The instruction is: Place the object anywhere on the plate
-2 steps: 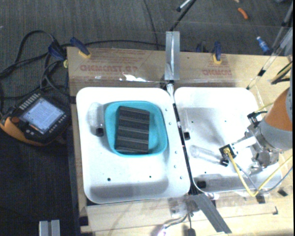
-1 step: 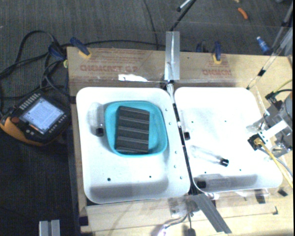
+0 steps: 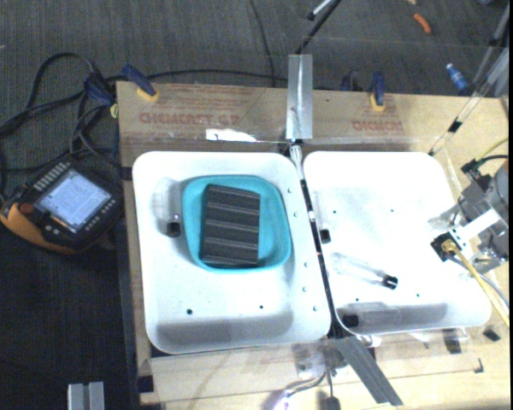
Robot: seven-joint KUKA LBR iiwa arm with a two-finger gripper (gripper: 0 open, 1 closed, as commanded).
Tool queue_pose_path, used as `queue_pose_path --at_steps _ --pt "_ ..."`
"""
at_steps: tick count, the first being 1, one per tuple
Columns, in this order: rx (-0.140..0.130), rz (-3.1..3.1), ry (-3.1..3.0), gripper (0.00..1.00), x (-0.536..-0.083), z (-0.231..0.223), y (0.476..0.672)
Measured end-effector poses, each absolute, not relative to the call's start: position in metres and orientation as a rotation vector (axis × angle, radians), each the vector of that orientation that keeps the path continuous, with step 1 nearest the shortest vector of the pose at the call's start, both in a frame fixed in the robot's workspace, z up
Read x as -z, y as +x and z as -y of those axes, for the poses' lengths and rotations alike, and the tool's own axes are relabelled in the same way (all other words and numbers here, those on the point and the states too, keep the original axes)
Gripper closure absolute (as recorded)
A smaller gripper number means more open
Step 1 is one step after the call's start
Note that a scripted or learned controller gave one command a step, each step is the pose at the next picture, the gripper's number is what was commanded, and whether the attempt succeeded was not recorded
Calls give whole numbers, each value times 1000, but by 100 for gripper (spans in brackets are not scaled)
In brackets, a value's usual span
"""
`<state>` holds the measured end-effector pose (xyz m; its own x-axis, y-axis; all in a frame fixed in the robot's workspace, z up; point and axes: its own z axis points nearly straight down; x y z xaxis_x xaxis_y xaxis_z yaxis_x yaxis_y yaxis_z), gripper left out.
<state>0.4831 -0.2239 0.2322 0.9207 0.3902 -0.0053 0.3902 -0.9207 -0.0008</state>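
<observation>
A teal square plate [image 3: 278,229] lies in the left bin [image 3: 222,323]. A dark grey ribbed block [image 3: 231,224] rests flat on the plate's middle. Just off the plate's left rim, on the bin floor, lies a small clear piece with a black end [image 3: 168,215]. In the right bin [image 3: 410,186] a thin clear tube with a black tip [image 3: 366,271] lies slanted near the front. My gripper [image 3: 481,222] is at the right bin's right edge, well away from the plate and from the tube.
A small black clip [image 3: 323,233] sits on the rim between the bins, and another dark piece [image 3: 349,320] at the right bin's front left corner. A handheld pendant [image 3: 68,203] with cables lies left of the bench.
</observation>
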Motion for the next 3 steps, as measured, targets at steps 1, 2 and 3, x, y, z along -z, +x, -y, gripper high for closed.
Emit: queue_pose_path --at_steps 1,2,3 --pt "8 -625 3078 0 -232 224 483" --pt "8 -625 3078 0 -232 224 483" --pt "6 -493 3101 0 -327 224 484"
